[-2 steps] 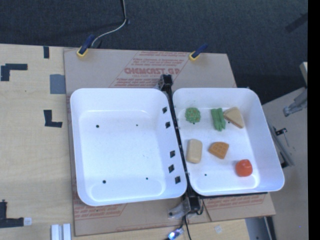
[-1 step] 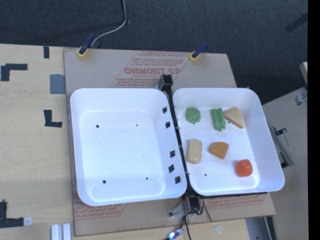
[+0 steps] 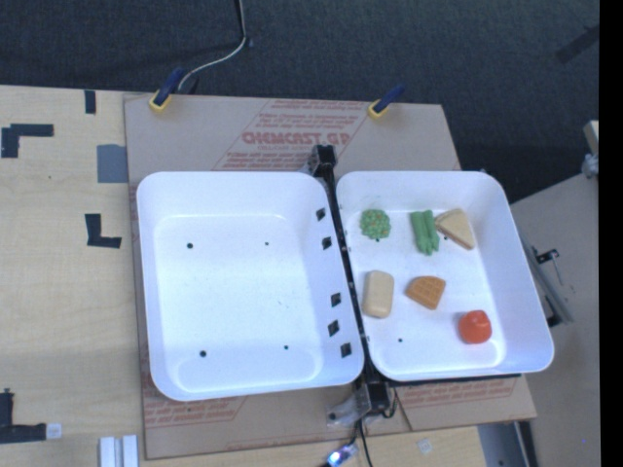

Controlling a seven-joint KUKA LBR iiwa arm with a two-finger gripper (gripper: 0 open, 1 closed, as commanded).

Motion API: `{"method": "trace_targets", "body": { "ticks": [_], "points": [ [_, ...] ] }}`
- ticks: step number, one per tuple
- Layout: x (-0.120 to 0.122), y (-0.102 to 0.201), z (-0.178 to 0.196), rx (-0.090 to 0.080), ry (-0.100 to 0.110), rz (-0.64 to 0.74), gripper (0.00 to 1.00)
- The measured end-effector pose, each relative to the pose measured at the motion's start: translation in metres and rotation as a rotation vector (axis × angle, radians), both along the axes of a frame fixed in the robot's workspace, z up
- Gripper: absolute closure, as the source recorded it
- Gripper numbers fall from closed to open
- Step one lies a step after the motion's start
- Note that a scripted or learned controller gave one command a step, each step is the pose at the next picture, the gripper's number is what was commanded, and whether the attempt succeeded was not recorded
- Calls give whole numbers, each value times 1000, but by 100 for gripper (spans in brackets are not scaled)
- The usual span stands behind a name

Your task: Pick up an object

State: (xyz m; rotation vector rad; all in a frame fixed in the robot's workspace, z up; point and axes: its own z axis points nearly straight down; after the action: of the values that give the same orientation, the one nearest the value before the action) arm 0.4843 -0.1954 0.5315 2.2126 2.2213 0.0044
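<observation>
The right bin (image 3: 506, 224) holds several small food-shaped objects. A round green piece (image 3: 375, 224) lies near its upper left, with a long green piece (image 3: 423, 232) and a tan wedge (image 3: 456, 228) to its right. Lower down rest a cream-coloured block (image 3: 378, 293), an orange wedge (image 3: 426, 291) and a red piece (image 3: 475, 327) near the bin's lower right corner.
The left bin (image 3: 156, 261) lies beside the right one, the two meeting along a black-clipped seam (image 3: 336, 261). Both sit on a brown board (image 3: 282, 134) held by two clamps (image 3: 165, 90). A cable (image 3: 234, 27) runs off the top.
</observation>
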Motion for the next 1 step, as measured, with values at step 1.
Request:
{"method": "trace_targets", "body": {
  "ticks": [1],
  "points": [
    [-1,-20,-43,2,10,-6,0]
  ]
}}
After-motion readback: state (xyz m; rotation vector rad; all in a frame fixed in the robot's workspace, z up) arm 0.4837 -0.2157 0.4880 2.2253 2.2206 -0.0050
